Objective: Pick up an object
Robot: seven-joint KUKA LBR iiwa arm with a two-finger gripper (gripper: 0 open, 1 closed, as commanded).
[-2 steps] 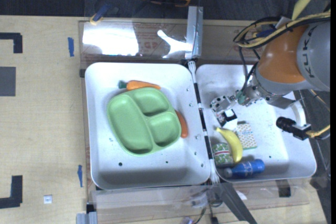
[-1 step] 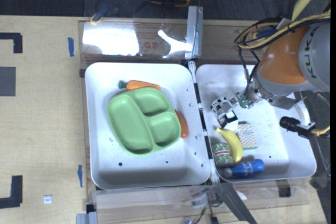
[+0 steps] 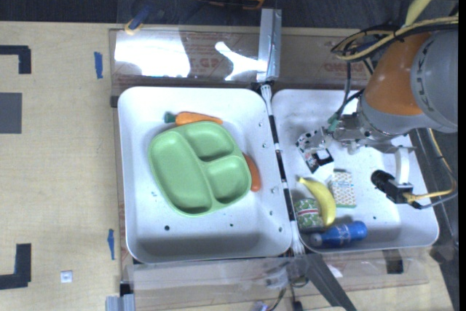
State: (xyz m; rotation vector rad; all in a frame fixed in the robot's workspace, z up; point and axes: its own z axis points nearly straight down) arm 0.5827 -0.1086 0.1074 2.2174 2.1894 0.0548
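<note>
The banana point(image 3: 321, 197) lies in the right bin point(image 3: 422, 226), its long axis running from ten o'clock to five o'clock. The gripper point(image 3: 314, 147) hovers just beyond its upper end, at about twelve o'clock (whether it is parted or closed, I cannot tell).

Both bins point(image 3: 138, 156) look like white moulded plastic, smooth, slight sheen. Green divided tray point(image 3: 200, 167): matt plastic, smooth. Banana point(image 3: 322, 199): smooth yellow skin, dull. Blue bottle point(image 3: 342, 233): glossy plastic. Bench top point(image 3: 58, 178): pale wood, matt, faint grain. Clear sheet point(image 3: 186, 47) behind the bins is glossy, throwing strong glare. Upright bracket point(image 3: 270, 40) looks like bare metal. Arm's orange band point(image 3: 393, 80) smooth, satin; grey shell point(image 3: 440, 80) likewise.
</note>
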